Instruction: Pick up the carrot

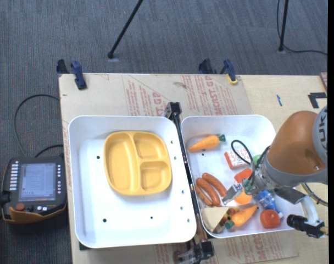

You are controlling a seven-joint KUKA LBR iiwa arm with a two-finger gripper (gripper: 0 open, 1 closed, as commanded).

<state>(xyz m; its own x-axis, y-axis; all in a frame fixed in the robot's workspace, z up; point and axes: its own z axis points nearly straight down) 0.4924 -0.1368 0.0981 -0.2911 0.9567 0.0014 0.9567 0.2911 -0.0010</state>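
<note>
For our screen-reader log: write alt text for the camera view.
The end effector hovers low over toy food in the right bin, far from the carrot near that bin's back-left corner. The left bin holds a yellow divided plate.

A single fixed camera looks down from above at a slant, far enough back to take in the whole surface [156,92], both white bins side by side, the left bin [82,147] and the right bin [255,122], and the dark carpet beyond. The far edge of the surface, with its clamps, lies toward the top, and the arm [296,147] enters from the right.
</note>
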